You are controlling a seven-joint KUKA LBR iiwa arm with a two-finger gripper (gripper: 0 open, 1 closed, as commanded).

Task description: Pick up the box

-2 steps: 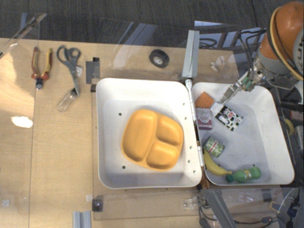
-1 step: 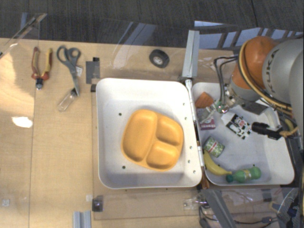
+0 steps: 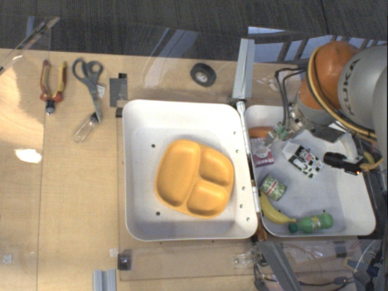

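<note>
Box (image 3: 263, 155): right bin (image 3: 357, 223), left edge, flat, untouched. Gripper (image 3: 284, 131): poised just beside, up and right; state cannot be told. Pick-up not yet done; grasp and lift remain

Almost no lettering can be read. The grey arm (image 3: 364, 90) carries dark letters along its curved casing at the right edge — seemingly "KUK", cut short by the frame. A small dark-red packet (image 3: 263, 154) and a black-and-white card (image 3: 305, 159) in the right bin (image 3: 357, 223) bear print — too small to make out.
</note>
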